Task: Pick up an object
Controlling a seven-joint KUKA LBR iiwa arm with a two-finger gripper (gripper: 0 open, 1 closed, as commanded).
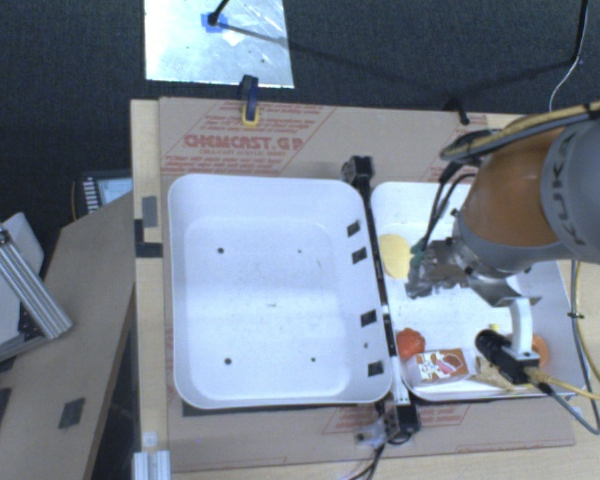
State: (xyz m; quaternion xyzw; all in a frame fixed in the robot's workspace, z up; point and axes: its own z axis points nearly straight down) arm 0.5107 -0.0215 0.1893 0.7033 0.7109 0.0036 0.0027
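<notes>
Nearest, a red-and-white packet (441, 365) lies along the right bin's (400, 200) near wall, orange ball (410, 343) touching its left end. Gripper (421, 273) hangs just beyond; yellow disc (393, 255) immediately left. Finger state probably indeterminable: too blurred.

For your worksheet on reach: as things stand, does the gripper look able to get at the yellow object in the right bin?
Probably yes. The gripper hangs in the right bin, close beside the yellow object, and nothing lies between them.
</notes>
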